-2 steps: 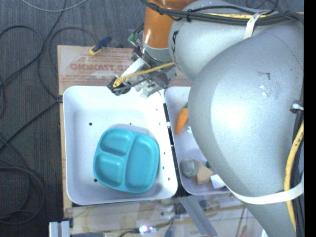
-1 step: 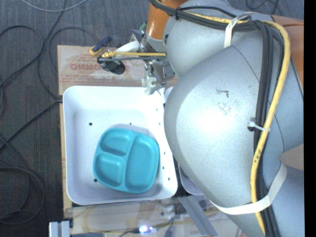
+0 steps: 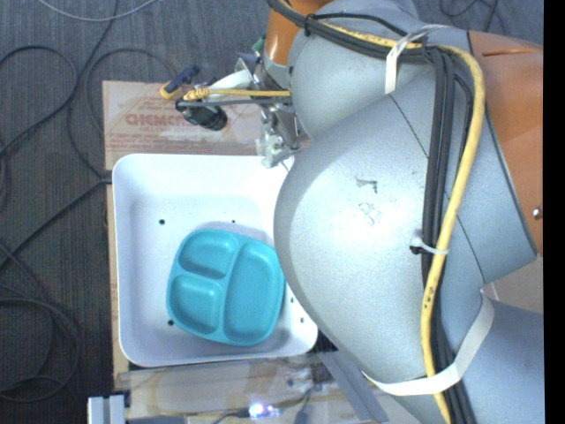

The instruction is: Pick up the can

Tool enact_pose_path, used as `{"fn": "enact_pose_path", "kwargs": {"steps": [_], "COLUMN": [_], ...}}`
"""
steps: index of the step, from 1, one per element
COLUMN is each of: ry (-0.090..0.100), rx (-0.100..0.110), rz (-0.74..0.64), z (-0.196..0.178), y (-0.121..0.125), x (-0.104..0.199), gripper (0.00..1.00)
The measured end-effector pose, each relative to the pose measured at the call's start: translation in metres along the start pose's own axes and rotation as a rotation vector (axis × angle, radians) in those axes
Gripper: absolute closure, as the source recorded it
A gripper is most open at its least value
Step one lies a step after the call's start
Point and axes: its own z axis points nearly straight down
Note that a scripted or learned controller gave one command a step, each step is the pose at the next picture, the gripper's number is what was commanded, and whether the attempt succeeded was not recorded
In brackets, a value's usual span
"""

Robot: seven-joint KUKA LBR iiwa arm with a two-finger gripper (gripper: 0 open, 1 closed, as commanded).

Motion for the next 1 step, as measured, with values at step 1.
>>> {"fn": "enact_pose_path", "kwargs": {"steps": [1], "ry": [0.004], "rx": [-0.002], "rz": [-0.082], "z": [-0.0048], "y": [-0.091], "x": [-0.0103], "gripper": [1.0]}}
